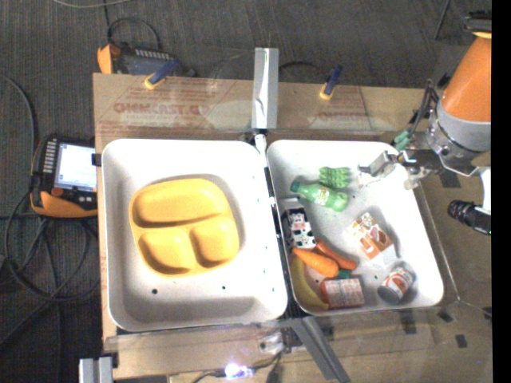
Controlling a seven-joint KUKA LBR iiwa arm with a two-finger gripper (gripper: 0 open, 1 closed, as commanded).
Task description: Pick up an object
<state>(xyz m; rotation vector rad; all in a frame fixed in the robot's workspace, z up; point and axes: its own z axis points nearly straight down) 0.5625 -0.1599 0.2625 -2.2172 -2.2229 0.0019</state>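
1. My claw (389,163) hangs over the upper right corner of the right bin (431,238), a pale metal fixture on a grey wrist with a smooth orange band (473,82) above it. I cannot tell from this slant whether it is spread or pressed together; nothing visible sits in it.
2. The right bin is a shallow white tray with rounded corners and a matte moulded surface. It holds all the loose items.
3. Green bottle (319,195): glossy plastic, cylindrical, lying on its side near the bin's upper middle, just left of and below my claw.
4. Green knobbly piece (336,175): ridged, toy-like, touching the bottle's upper side.
5. Orange-and-white packet (372,236): flat, printed, lying tilted right of centre.
6. Small can (396,283): short cylinder with a printed label and a grey end, on its side at the lower right.
7. Carrot (325,259): smooth, tapered, orange, lying at a slant in the lower middle.
8. Black-and-white carton (299,228): small, boxy, against the left wall, just above the carrot.
9. Banana (304,288): curved, yellow, along the lower left corner, beside a flat red-labelled pack (344,293).
10. The left bin (120,214) bears a yellow tray (185,224), smooth plastic with three rounded compartments.
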